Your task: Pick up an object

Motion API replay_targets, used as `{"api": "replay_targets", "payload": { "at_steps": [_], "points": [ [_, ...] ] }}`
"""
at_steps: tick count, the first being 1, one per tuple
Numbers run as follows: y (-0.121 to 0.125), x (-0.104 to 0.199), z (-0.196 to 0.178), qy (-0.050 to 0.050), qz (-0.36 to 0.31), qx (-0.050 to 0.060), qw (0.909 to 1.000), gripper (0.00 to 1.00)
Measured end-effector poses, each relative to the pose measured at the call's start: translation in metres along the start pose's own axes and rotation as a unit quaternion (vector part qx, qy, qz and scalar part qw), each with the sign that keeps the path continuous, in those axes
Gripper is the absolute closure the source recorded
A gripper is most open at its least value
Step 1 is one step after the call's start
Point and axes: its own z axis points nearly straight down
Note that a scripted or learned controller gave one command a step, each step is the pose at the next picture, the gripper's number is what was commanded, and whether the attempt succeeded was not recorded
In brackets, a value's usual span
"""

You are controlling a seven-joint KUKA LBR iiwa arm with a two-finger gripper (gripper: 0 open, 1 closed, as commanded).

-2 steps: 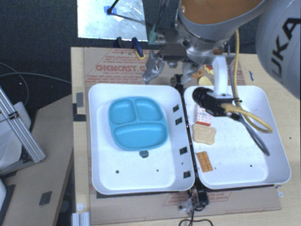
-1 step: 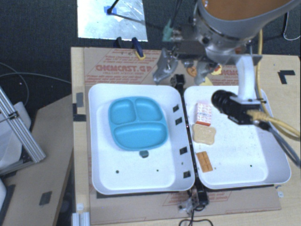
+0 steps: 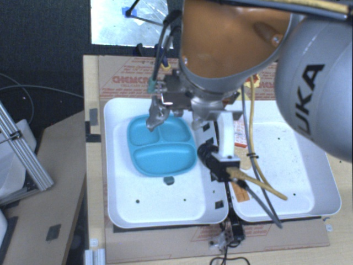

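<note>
One blue divided plate (image 3: 161, 148) lies in the left bin (image 3: 124, 203), toward its back and right, flat on the white floor with its three compartments facing up. I see a small dark grey piece (image 3: 169, 180) on the bin floor just in front of the plate's near rim. My gripper (image 3: 155, 120) hangs over the plate's back left compartment, its metal fingertips close to or touching the blue surface; from this angle I cannot tell whether the fingers are spread or closed, and I see nothing held between them. Above it the arm's orange band (image 3: 231, 32) and grey housing (image 3: 314, 76) cover much of the right bin (image 3: 309, 203). Yellow and black cables (image 3: 253, 184) trail across the divide between the two bins. Both bins sit on a printed cardboard sheet (image 3: 127, 76).
</note>
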Motion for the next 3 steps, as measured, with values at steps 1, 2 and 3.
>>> {"api": "replay_targets", "payload": {
  "at_steps": [1, 2, 3],
  "points": [
    [0.071, 0.010, -0.083, 0.004, 0.003, -0.010, 0.9999, 0.00],
    [0.068, 0.010, -0.090, 0.003, 0.001, -0.007, 1.0000, 1.00],
    [0.072, 0.001, -0.108, 0.002, 0.004, -0.006, 1.0000, 1.00]
  ]
}}
